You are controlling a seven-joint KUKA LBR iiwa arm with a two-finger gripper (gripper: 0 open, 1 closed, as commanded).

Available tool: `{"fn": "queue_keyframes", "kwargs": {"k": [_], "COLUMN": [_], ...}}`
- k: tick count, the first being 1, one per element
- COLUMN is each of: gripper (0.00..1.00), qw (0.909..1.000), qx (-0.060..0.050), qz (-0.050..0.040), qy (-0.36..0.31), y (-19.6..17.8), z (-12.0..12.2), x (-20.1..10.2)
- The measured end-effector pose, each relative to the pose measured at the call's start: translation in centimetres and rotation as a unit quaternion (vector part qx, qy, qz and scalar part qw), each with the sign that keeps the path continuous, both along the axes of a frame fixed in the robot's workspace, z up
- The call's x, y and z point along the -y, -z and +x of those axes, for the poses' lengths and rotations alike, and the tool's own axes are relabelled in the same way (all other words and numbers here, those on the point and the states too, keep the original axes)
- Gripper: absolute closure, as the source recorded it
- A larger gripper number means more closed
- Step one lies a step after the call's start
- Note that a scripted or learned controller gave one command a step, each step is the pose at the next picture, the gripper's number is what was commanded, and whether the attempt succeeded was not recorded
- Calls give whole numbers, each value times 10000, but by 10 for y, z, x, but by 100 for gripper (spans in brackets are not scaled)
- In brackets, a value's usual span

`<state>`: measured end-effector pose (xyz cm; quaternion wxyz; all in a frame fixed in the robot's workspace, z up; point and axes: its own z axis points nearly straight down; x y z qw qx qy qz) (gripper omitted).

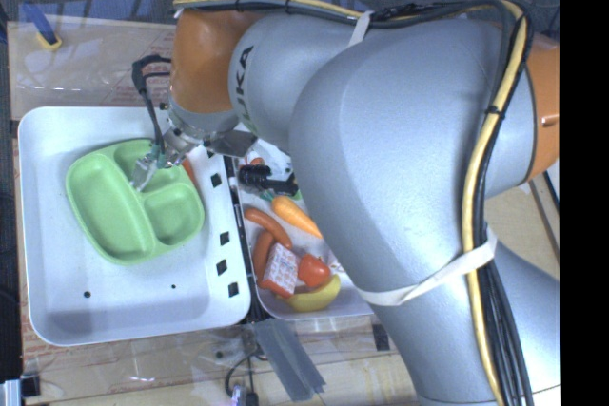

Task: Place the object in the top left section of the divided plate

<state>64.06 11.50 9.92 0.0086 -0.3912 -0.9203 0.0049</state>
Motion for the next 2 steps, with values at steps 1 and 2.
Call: {"fn": "queue_keyframes", "kwargs": {"k": [1, 2], "gripper": [100, 100], "qw": [10000, 9996], "qx": [3, 53], "qz": [-8, -3], "qy": [-13, 295], "y": [-7, 11], "z": [1, 9], "x": [1, 7]}}
